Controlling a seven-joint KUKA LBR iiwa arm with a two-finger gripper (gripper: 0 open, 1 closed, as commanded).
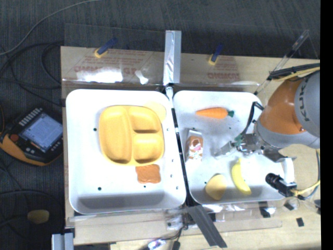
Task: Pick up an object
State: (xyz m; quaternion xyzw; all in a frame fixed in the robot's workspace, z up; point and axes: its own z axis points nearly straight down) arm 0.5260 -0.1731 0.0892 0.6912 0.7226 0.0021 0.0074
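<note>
The hand hangs over the right bin, just above the smooth curved banana; whether it is spread or pressed together cannot be told. The banana lies near the bin's front edge, long axis running front to back. A tapered carrot lies crosswise near the back edge.

Both white bins look like smooth, slightly glossy plastic. The yellow divided tray in the left bin has a matt plastic look. The banana and carrot seem smooth, possibly plastic.
</note>
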